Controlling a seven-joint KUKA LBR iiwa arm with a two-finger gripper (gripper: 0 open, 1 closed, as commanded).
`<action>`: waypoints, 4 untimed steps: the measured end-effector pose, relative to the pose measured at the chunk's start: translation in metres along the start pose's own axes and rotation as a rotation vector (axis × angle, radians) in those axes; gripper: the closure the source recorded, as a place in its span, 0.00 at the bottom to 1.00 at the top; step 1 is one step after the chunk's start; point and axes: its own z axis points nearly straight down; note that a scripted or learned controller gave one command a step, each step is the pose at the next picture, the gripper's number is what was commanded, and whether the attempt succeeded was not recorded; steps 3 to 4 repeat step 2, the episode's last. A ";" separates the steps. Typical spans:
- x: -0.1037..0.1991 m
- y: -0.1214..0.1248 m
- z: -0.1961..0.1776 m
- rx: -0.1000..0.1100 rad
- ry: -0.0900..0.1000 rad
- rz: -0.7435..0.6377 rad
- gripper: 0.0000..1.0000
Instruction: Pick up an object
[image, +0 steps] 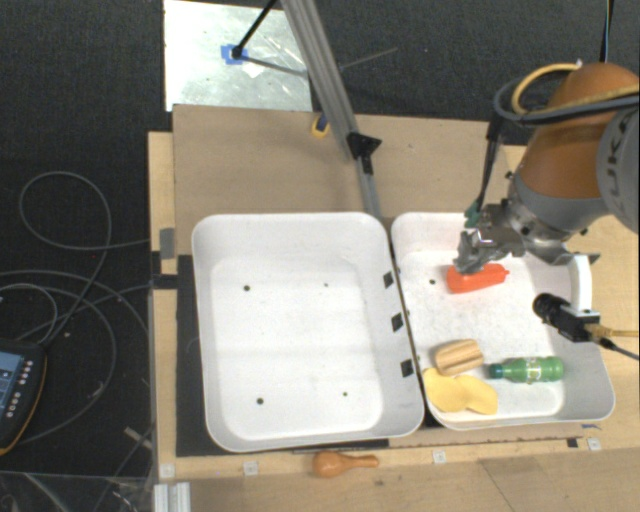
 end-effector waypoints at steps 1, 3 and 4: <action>0.052 0.003 0.013 0.003 0.001 -0.001 1.00; 0.099 0.013 0.008 0.000 0.001 -0.001 1.00; 0.099 0.013 0.008 0.000 0.001 -0.001 1.00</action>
